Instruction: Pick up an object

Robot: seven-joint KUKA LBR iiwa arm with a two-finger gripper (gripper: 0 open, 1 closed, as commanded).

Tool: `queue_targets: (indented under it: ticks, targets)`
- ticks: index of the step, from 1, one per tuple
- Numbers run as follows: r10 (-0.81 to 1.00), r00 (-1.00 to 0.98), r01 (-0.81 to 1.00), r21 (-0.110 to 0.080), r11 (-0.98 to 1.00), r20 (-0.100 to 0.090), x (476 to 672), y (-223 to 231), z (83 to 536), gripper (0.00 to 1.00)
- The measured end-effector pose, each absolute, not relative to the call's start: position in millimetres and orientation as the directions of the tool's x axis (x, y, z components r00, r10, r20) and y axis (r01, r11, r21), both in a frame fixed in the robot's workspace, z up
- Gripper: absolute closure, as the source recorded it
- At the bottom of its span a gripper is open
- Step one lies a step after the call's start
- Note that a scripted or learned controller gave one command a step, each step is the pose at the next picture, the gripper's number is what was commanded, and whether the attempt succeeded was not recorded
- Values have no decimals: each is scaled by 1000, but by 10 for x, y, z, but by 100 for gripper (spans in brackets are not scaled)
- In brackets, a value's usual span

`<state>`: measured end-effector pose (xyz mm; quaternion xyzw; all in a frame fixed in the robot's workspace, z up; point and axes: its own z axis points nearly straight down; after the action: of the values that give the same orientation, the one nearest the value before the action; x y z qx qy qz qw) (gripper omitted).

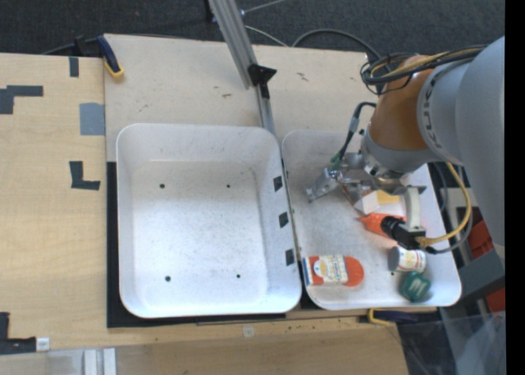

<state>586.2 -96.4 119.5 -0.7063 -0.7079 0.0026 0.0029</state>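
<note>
One fixed camera looks down at a slant from above the bench (49, 201), taking in both bins.

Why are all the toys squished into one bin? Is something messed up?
Nothing looks broken or spilled. The things just sit bunched in the right bin: an orange-and-white packet lying flat near the front, a green object in the front corner, an orange piece beside the end effector.

Two bins sit side by side on the bench (49, 201). The left bin (197, 139) is beside the right bin (316, 152). In the right bin, a packet (334, 270) lies at the near edge. A small jar (410, 261) and a round lid (415, 286) sit in its near right corner. The gripper (340, 178) hangs over the right bin's middle.
</note>
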Motion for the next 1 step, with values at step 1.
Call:
queue_targets:
  ticks: [1]
  targets:
    - [1000,-2,1000,-1,2,0,5870,-967,1142,0]
